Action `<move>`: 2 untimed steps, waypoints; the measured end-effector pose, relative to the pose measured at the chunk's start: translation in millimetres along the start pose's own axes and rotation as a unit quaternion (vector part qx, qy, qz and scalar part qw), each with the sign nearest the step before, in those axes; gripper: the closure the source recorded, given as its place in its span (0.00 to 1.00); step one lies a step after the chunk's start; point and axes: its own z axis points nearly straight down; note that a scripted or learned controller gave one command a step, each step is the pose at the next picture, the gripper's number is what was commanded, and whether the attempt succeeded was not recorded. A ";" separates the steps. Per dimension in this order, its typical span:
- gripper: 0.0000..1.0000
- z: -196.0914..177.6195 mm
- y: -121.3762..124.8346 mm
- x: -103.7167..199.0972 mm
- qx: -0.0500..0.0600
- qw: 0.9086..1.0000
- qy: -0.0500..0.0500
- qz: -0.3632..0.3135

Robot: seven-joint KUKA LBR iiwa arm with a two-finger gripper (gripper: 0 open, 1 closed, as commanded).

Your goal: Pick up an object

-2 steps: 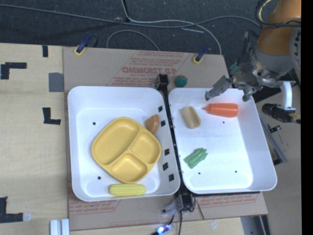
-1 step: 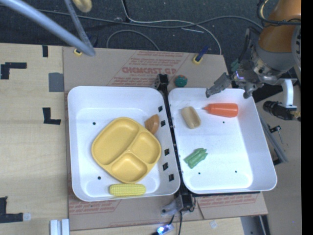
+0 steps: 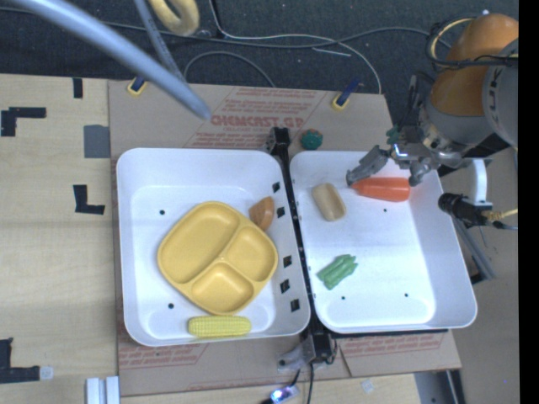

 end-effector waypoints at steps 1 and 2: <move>0.00 63.8 -2.9 0.5 0.001 1.000 0.000 0.000; 0.00 126.4 0.8 5.8 0.001 1.000 0.000 -0.001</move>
